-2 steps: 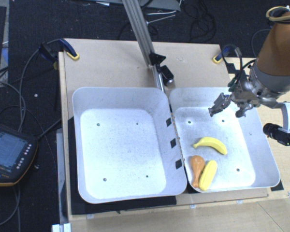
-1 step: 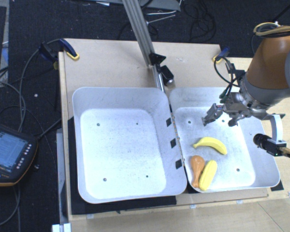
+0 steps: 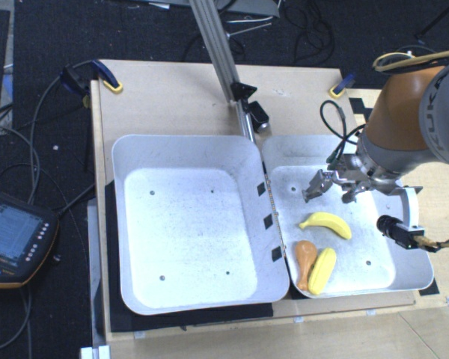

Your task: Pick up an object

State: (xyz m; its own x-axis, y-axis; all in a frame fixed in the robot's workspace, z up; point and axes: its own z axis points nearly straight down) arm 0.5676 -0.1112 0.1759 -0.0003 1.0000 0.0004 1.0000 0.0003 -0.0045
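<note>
Looking down on the bench (image 3: 172, 88), 2 shallow white bins sit side by side. The left bin (image 3: 135, 170) is the larger in view, its floor speckled with small dark dots. The right bin (image 3: 284, 155) is where the action is.

The arm (image 3: 411, 118) reaches in from the right, orange band bright above the wrist, and the gripper (image 3: 331, 188) hangs over the far half of the right bin. Its 2 fingers are spread apart, 1 pointing left toward the bin's inner wall, the other nearer the wrist, and nothing sits between them. An open, bare grasp.

Just near of the gripper lies a banana (image 3: 326, 224), curved, lying roughly left to right in the middle of the right bin. It is close to the fingertips but apart from them.

Further toward the near edge, 2 more items lie side by side: a yellow oblong piece (image 3: 322, 270), tilted, and touching its left side an orange-brown piece shaped like a drumstick (image 3: 305, 262). Both rest against the near-left corner of that bin.

A grey metal post (image 3: 217, 43) slants from the far side down to the seam between the bins. Off the bench at the left, a handheld control pendant (image 3: 13, 238) lies on the dark floor with its cable trailing away.
</note>
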